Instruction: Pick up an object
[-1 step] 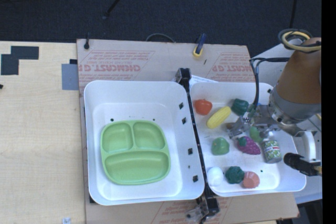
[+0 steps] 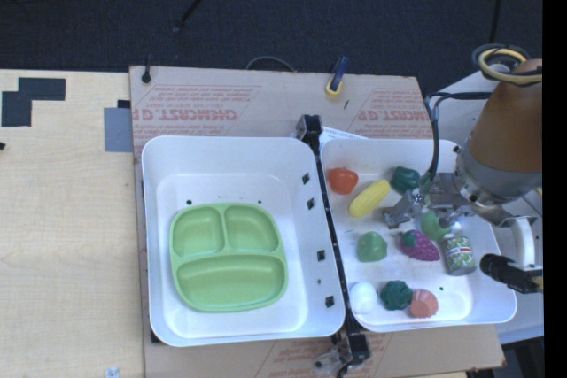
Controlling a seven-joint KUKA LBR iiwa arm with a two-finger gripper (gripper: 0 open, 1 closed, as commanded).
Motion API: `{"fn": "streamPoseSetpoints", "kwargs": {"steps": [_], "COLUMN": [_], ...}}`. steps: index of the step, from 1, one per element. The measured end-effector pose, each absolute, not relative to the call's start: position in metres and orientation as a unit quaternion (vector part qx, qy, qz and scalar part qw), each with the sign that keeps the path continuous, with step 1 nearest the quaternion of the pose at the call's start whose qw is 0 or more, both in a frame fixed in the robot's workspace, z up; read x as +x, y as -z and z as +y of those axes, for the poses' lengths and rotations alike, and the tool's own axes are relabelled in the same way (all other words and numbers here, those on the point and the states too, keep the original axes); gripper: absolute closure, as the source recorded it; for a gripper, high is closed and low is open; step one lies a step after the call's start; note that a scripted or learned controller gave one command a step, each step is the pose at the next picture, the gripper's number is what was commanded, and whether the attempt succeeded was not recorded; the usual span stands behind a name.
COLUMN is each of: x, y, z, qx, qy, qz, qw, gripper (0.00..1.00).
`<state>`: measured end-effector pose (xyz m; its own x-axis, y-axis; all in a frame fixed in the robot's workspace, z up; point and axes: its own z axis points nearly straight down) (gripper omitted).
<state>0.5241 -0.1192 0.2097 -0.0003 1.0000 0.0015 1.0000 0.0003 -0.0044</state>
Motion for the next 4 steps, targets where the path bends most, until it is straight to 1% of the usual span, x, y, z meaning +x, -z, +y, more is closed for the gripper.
{"fn": "streamPoseSetpoints", "kwargs": {"steps": [1,2,3,4], "x": [0.527,0.525,0.526,0.532], "y": [-0.146,-0.093,-0.105,-0.155], "z": [-0.114,-0.112,-0.115,-0.124], "qx": [-0.707,-0.707,-0.710,-0.709], "qy": [-0.0024,-0.0022,-0.0016,0.0000], "qz": [-0.707,-0.707,-0.705,-0.705], "qw": [0.004,0.004,0.003,0.000], "gripper": [0.00,0.00,1.00,1.00]}}
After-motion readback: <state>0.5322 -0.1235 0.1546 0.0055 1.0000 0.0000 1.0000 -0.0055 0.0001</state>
